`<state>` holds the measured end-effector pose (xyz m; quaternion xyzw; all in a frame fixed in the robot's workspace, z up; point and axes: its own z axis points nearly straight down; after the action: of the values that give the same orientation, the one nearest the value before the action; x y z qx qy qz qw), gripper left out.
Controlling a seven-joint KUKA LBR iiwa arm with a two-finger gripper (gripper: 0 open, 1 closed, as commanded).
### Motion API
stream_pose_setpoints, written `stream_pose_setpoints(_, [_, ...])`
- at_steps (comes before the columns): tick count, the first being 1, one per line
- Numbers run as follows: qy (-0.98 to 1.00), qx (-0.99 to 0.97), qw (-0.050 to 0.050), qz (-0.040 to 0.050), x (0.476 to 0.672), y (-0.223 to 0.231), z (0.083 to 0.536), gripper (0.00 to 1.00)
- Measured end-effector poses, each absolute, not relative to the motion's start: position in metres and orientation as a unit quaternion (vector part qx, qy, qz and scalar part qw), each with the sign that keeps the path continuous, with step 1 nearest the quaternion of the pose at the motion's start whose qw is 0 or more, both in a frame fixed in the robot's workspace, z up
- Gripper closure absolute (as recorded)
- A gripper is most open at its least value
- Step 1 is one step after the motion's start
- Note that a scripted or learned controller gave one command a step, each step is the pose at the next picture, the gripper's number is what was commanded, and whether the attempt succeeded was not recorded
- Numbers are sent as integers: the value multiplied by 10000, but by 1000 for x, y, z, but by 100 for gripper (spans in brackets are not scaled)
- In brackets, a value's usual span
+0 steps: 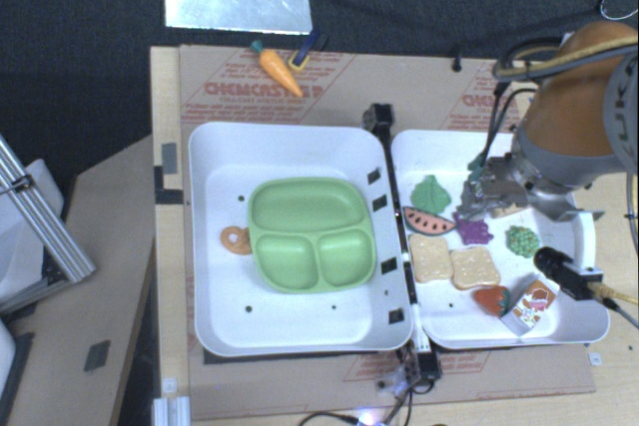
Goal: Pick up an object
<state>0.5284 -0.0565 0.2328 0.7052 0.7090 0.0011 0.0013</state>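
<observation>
Grey gripper [477, 205] low in right bin [589, 319], over purple grapes [474, 231], its grip I cannot tell, green plate [310, 234] in left bin [215, 214]

The brown sheet [329, 80] under the bins bears repeated red "CHEMCAST" lettering, and the smaller print cannot be read.

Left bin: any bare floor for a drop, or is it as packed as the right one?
Left bin has bare floor all around the green divided plate: a wide strip along the front wall and another behind the plate. The pretzel takes the plate's left side. Right bin is crowded: toast, watermelon slice, grapes, broccoli, and the gripper above them.
</observation>
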Motion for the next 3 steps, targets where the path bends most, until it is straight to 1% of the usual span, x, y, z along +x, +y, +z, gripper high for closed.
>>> stream_pose_setpoints(1, [7092,7050,11,13,535,-47,233,100])
stream_pose_setpoints(2, [7076,7066,2,-1,525,-49,232,100])
stream_pose_setpoints(3, [7085,7057,6,4,527,-47,232,100])
